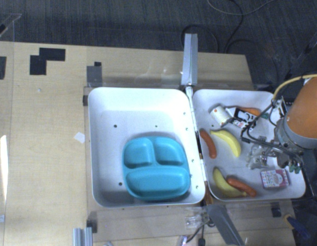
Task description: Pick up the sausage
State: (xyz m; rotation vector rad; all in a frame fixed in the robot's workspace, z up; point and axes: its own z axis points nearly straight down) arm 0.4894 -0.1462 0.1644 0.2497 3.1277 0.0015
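Note:
A reddish-brown sausage (208,142) lies along the left wall of the right bin (296,192). A second, more orange sausage (241,185) rests against a banana (223,182) near that bin's front edge. My gripper (256,157) hangs over the middle of the right bin, below the arm's orange band (307,111). It is about a hand's width right of the first sausage and above the second one. Nothing can be made out in its grasp.
The right bin also holds a second banana (228,141), a white bottle (219,114), a dark-labelled pack with an orange end (246,116) and a pink packet (274,179). A blue compartment plate (155,167) lies in the left bin (104,137). Cables hang by the wrist.

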